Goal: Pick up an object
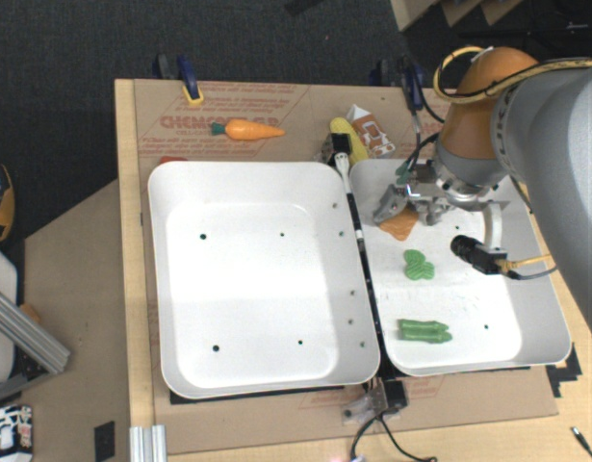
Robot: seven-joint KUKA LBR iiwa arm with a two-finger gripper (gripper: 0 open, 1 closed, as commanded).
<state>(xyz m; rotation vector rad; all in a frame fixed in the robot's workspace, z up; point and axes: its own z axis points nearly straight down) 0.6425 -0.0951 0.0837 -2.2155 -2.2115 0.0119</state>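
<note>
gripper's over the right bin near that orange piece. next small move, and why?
Probably a short straight descent onto the orange piece. The gripper sits at the far left of the right bin, right over that piece, while the two green items lie nearer the camera and apart from it. Nothing shows between the fingers, so no grasp is confirmed yet.

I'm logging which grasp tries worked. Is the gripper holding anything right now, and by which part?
It cannot be told. The gripper sits low in the right bin, right over an orange piece, but the view doesn't show that piece between its fingers.
</note>
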